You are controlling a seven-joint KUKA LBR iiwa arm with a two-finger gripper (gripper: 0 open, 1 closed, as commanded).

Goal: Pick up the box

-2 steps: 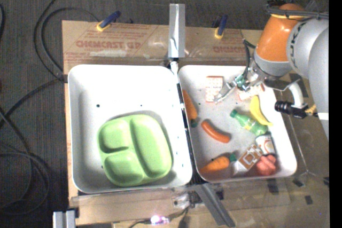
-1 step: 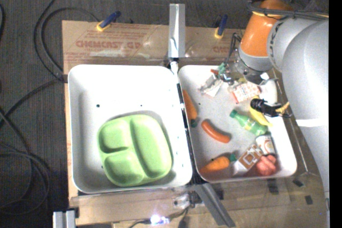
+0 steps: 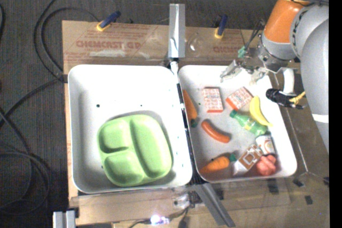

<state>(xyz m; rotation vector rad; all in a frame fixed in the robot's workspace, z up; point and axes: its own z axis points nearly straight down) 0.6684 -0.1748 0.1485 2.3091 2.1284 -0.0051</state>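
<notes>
Robotics lab: two bins (image 3: pixel 80 115) sit on a clamped board (image 3: pixel 123 45), with loose cables (image 3: pixel 43 24) on carpet left of the board.

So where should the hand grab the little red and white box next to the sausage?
Probably from straight above, pinching the two long sides of the box. It lies flat on the bin floor, so only its top and edges are reachable. The carrot stick sits close on one side, so keep the fingers clear of it.

Tray (image 3: pixel 136 151) in left bin (image 3: pixel 85 83), box (image 3: pixel 212 99) in right bin (image 3: pixel 288 141), beside banana (image 3: pixel 258 110), hot dog (image 3: pixel 215 132) in front
</notes>
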